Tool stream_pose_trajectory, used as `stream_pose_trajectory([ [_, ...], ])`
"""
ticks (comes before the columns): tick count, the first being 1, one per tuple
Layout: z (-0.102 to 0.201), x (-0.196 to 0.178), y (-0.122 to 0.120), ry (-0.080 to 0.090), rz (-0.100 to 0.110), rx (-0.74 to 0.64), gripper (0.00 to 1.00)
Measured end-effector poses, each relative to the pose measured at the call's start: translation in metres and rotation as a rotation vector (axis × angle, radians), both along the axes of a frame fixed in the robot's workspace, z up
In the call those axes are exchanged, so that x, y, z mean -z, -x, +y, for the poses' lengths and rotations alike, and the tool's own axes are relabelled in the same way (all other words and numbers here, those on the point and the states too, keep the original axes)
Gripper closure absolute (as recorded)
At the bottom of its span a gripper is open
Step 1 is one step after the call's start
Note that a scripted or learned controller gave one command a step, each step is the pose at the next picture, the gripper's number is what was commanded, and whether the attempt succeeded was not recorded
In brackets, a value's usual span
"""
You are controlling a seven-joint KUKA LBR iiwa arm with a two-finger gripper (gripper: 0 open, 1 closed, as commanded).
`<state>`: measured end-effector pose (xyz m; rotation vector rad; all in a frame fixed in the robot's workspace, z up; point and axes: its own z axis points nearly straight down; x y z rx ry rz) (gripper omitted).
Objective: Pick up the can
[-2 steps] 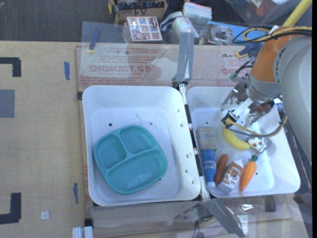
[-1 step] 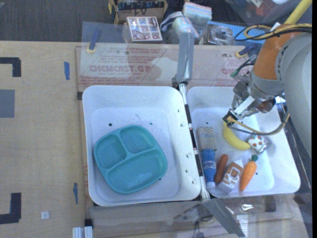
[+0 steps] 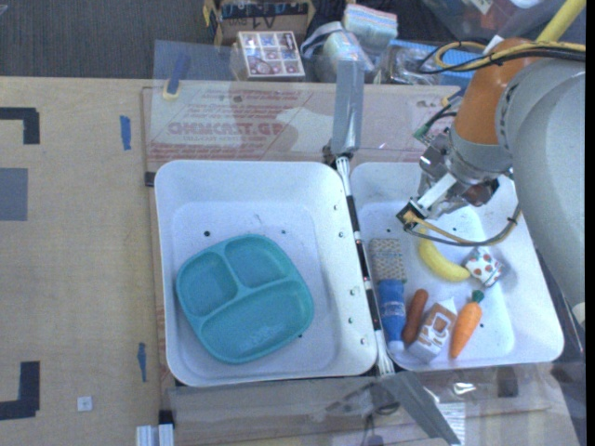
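I see the blue can (image 3: 391, 307) lying on its side by the left wall of the right-hand bin (image 3: 525, 316), just below a sponge (image 3: 388, 258), with a sausage (image 3: 416, 312) just beside it. The gripper (image 3: 460, 191) hangs over the bin's far end, near a banana (image 3: 442, 264). I cannot tell whether it is open or closed.

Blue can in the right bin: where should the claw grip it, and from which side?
Across the blue can's middle, coming straight down. It lies on its side along the right bin's left wall, red sausage close beside, so side approaches look blocked.
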<state>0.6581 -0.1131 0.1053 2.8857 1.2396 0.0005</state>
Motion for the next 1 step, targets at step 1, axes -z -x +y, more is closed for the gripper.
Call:
stream_pose_trajectory([
  [1,-0.0962,-0.0281,0.0077,0.001,0.000,-0.056,1.00],
])
